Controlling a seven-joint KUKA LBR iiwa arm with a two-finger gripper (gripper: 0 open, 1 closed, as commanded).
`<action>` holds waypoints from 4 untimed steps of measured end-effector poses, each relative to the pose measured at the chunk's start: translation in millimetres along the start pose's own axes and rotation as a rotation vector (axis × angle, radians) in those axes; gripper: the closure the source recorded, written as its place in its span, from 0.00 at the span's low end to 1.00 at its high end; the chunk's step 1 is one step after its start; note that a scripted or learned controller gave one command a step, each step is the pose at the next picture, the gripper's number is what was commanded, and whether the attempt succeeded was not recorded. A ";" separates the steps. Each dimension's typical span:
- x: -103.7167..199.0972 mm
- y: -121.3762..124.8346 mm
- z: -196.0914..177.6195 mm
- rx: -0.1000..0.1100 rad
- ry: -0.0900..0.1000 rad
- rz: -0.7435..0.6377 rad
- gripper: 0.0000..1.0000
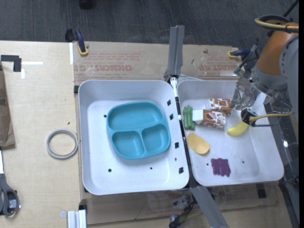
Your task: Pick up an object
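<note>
Now you have the gripper (241, 100) low over the right bin (266, 167), at about 2 o'clock from the bin's middle, and I cannot tell how it stands, because the wrist hides it. Nothing is seen held in it.

The things to choose from lie in this same bin. A brown and white carton (219, 104) lies just beside the gripper, at its 9 o'clock, and a second one like it (213, 118) is touching it at 7 o'clock. A yellow banana (237, 129) lies at 6 o'clock from the gripper, a green piece (188, 117) rests by the left wall, an orange oval (198, 143) and a purple piece (220, 166) are lower, toward 7 o'clock. The left bin (90, 175) bears a blue divided plate (138, 129).

My advice: take the banana, because it lies apart from the others. The two cartons touch, so a finger can land between them and push both. Come down straight, across the banana's narrow side, and lift slowly.
</note>
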State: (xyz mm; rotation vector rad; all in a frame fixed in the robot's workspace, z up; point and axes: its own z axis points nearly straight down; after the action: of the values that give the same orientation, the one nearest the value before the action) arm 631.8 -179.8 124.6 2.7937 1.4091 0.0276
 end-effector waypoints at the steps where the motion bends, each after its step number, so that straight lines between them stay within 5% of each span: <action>1: -10.8 45.1 3.3 0.009 -0.007 -0.038 1.00; 2: -7.0 42.1 6.7 0.016 -0.005 -0.042 0.00; 3: -8.4 42.4 -1.9 0.017 -0.009 -0.044 1.00; 4: -7.6 42.1 -1.8 0.018 -0.008 -0.044 0.00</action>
State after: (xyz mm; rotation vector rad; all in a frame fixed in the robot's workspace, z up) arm 661.1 -210.9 127.1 2.7722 1.4759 0.0031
